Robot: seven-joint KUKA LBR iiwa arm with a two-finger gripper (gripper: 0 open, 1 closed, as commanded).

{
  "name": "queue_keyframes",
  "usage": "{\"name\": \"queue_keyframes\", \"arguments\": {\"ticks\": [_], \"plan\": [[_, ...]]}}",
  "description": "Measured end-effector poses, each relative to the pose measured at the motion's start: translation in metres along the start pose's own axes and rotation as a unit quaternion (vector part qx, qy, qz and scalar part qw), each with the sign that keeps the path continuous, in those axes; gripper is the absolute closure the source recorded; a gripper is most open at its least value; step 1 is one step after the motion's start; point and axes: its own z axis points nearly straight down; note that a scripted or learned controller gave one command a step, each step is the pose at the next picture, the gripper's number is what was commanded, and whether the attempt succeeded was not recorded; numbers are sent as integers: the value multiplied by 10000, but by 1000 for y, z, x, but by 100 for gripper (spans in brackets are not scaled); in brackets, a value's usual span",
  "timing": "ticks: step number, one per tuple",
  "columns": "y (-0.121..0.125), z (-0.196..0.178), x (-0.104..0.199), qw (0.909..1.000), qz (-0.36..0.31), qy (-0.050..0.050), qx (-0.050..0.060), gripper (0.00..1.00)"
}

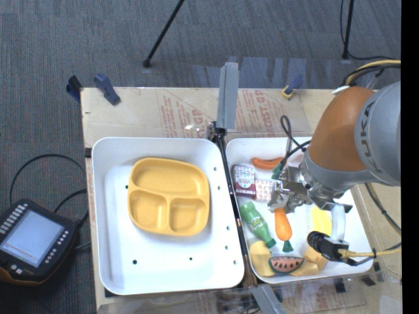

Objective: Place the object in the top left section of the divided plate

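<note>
Trouble, as I judge it, lies mostly in the crowding of the right bin [357, 237], where my gripper [286, 203] sits low among the toys. Just under it is a toy carrot [283, 226], orange with a green tip pointing toward the near rim, and its top end appears to meet my fingertips; whether it is truly pinched between them or merely lying beneath I cannot tell, nor can I make out how wide the tool stands. The carrot is the likeliest thing I am meant to carry, and it is in the right bin, well apart from the yellow divided plate [169, 195] in the left bin [111, 241]. A green bottle [256, 221] lies just beside the carrot on the left, a watermelon slice [286, 264] near its tip, and a red-and-white packet [243, 180] and an orange sausage shape [268, 163] sit behind. If my hold is only on the narrow end, the carrot could swing or slip out on the lift, or I might drag the bottle along with it. The wall between the bins is another snag for a low carry, and the plate's top left section is shallow enough that a tilted release could roll the carrot over a divider.
</note>
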Motion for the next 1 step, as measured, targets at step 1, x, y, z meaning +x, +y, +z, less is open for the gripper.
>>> {"name": "queue_keyframes", "arguments": {"ticks": [1], "plan": [[40,-23,82,9981,-609,6,-24,100]]}}
